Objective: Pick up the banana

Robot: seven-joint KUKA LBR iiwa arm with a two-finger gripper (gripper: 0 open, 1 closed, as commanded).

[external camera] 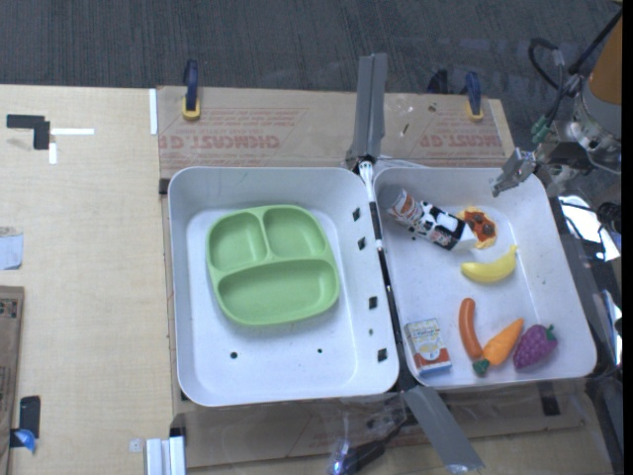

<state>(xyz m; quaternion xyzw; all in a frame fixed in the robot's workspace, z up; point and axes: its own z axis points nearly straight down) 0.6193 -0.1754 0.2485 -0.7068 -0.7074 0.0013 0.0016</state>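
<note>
The yellow banana (491, 267) lies in the right bin (415, 290), right of its middle, curved side down and free of its neighbours. My gripper (514, 173) hangs over the bin's back right corner, well behind and to the right of the banana and touching none of the toys.
Around the banana are a pizza slice (482, 227) and a black-and-white cow toy (427, 221) behind it. A sausage (469, 327), a carrot (499, 344), purple grapes (534, 345) and a small carton (428, 345) lie in front. The left bin (188, 295) holds a green divided plate (274, 263).
</note>
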